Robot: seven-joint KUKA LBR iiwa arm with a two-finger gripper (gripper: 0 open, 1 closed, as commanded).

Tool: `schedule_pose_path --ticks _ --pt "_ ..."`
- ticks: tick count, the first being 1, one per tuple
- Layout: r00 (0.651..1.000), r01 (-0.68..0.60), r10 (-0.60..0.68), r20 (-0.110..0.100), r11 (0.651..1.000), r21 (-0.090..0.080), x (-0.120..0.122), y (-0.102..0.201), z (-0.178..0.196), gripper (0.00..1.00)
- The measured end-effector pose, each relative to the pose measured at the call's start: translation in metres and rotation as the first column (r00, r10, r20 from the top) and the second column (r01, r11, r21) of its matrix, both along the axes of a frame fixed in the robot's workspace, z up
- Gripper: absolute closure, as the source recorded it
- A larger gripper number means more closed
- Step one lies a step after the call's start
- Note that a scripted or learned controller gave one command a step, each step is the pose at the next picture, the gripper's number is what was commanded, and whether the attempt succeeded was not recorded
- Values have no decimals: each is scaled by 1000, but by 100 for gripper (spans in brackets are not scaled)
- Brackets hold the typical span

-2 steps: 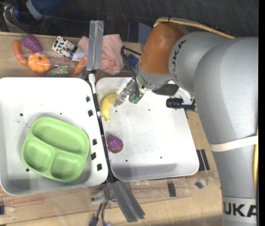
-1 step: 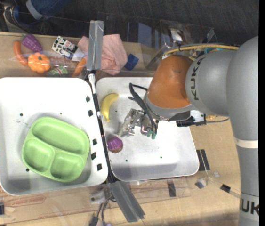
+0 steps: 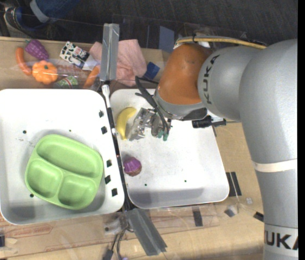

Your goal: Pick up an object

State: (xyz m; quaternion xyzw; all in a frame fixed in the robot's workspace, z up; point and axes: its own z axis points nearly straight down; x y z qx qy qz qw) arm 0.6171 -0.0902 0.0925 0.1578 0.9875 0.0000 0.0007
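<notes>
Near edge of the wooden counter point(image 3: 44, 231): strips of grey tape point(image 3: 148, 232) lie below the seam between the two bins. In the left shallow white bin point(image 3: 11, 145) rests a light-green plastic divided plate point(image 3: 64, 170) with three compartments, lying flat toward the bin's near half. In the right shallow white bin point(image 3: 195, 172), a small purple rounded toy point(image 3: 132, 166) lies near the left wall, well apart from the gripper. Farther in, a yellow plastic banana point(image 3: 124, 120) lies close to the same wall, just beside the gripper point(image 3: 148, 124) on its left; whether the two touch cannot be told. The gripper points down over the bin floor beneath the grey arm with its orange band point(image 3: 182, 77); how far it is open cannot be told, and no object is seen within it. Beyond the bins lie an orange toy pumpkin point(image 3: 45, 72), a purple toy point(image 3: 36, 50), a pink cloth point(image 3: 128, 58) and a patterned card point(image 3: 74, 53).
</notes>
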Motion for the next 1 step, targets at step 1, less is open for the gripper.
schedule_pose_path --ticks 1 --pt "982 188 -188 4 982 0 18 61 142 100"
